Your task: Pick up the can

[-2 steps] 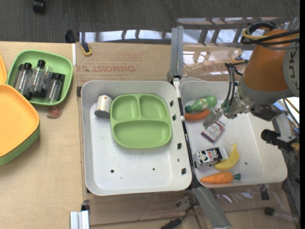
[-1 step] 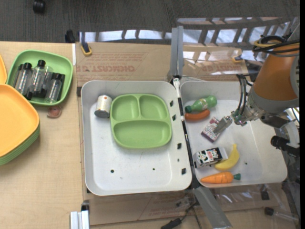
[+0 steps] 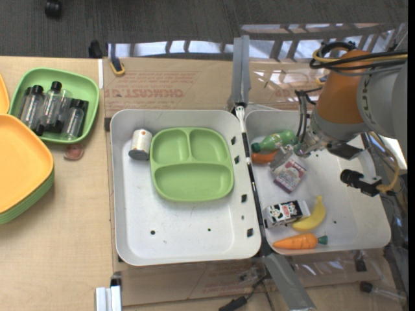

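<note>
The can (image 3: 139, 143), a small silver-grey cylinder, lies on its side in the left bin (image 3: 188, 238), against the left edge of the green divided plate (image 3: 192, 163). My gripper (image 3: 287, 153) is low in the right bin (image 3: 350, 193), far to the right of the can. It hangs just above a grey and pink packet (image 3: 290, 174) and next to a green bottle (image 3: 275, 139). Nothing is visibly held in it.
The right bin also holds a carrot (image 3: 262, 157) under the bottle, a black-and-white carton (image 3: 286, 212), a banana (image 3: 311, 215) and another carrot (image 3: 298, 241). A green tray of bottles (image 3: 55, 105) and orange plates (image 3: 23, 173) sit on the bench at left.
</note>
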Robot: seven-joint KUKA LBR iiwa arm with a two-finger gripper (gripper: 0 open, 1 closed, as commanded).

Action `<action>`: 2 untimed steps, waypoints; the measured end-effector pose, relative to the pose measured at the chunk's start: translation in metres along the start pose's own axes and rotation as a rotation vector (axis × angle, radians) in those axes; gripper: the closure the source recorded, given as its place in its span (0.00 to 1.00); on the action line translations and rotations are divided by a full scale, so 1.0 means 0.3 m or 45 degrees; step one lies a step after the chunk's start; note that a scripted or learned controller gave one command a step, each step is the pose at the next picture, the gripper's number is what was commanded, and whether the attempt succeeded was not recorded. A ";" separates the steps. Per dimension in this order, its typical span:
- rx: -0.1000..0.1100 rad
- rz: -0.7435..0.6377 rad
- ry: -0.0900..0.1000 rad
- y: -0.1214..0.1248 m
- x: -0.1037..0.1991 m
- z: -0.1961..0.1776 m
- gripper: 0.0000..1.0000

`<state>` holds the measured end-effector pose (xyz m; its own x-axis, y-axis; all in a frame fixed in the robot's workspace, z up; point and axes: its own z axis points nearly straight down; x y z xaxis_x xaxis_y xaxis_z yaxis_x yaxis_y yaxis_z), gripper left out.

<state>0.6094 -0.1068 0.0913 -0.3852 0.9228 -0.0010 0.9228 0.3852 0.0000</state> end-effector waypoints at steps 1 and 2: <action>-0.002 0.002 -0.002 0.000 -0.003 -0.032 1.00; 0.002 0.091 0.002 -0.076 0.022 0.002 1.00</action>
<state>0.5859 -0.1096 0.0907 -0.3182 0.9480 0.0006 0.9480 0.3182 -0.0018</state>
